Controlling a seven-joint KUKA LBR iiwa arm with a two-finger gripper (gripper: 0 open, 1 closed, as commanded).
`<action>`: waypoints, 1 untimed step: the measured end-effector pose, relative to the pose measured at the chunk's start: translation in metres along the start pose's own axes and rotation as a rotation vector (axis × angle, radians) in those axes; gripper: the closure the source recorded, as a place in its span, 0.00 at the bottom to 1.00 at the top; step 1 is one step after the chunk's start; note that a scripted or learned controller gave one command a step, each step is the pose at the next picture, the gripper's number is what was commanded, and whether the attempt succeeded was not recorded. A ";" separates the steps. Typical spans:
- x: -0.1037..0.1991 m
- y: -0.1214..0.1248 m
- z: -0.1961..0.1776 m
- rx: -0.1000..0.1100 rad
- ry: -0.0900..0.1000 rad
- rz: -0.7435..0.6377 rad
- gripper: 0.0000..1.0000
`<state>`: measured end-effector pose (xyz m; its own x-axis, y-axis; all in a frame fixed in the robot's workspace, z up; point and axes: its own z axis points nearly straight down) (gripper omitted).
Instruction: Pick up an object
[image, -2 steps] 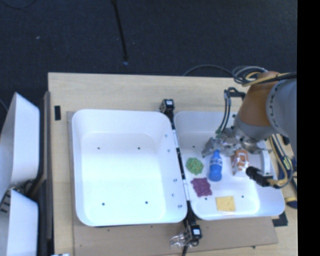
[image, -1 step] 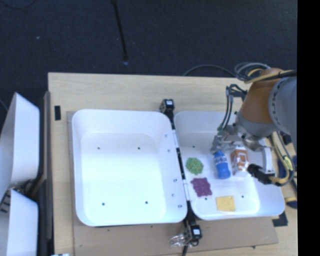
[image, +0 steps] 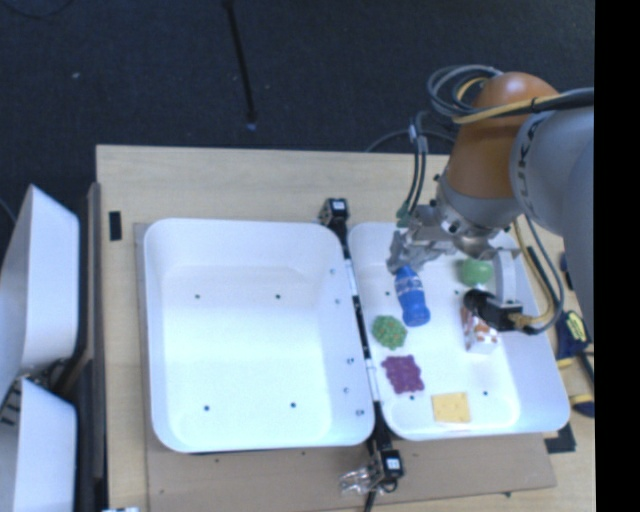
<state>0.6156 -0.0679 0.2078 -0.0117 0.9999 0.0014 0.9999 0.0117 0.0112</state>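
- Over the right bin (image: 535, 395), the arm (image: 500, 150) hangs low; pincer (image: 418, 250) just above the blue bottle (image: 410, 297), its opening impossible to tell
- Bottle lies tilted; it could roll off and nudge the green clump (image: 389, 331); purple piece (image: 403, 373) nearby

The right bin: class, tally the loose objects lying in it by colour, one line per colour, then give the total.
Blue: 1, the blue bottle
Green: 2, the green ball and the green block
Purple: 1, the purple clump
Yellow: 1, the yellow square
Red and white: 1, the red-and-white object
Total: 6
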 end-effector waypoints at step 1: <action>0.083 -0.017 0.007 0.011 0.002 0.001 1.00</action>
<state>0.5977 0.0149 0.2010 -0.0103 0.9999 0.0033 0.9999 0.0103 0.0003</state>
